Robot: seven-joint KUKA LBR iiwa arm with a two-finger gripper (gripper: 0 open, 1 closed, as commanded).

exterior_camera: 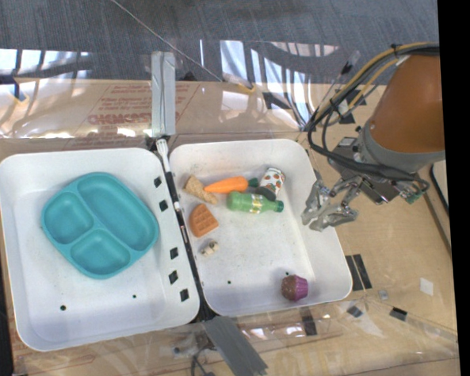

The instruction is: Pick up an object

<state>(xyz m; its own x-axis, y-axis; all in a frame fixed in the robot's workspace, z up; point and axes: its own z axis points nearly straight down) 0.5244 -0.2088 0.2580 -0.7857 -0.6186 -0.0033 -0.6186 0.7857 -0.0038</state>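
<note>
The left bin has just a teal divided plate sitting toward its upper-left part, tilted a bit. In the right bin, up near the top edge, there's a little cluster: a tan cone-looking piece by the top-left corner, an orange carrot touching it, a green bottle lying on its side just below the carrot, and a small patterned cup at the bottle's right end. An orange waffle-ish chunk and a tiny beige bit sit along the left edge. A purple-and-brown thing is down by the bottom-right corner. The gripper hangs over the bin's right rim, fingers a little apart and holding nothing.
</note>
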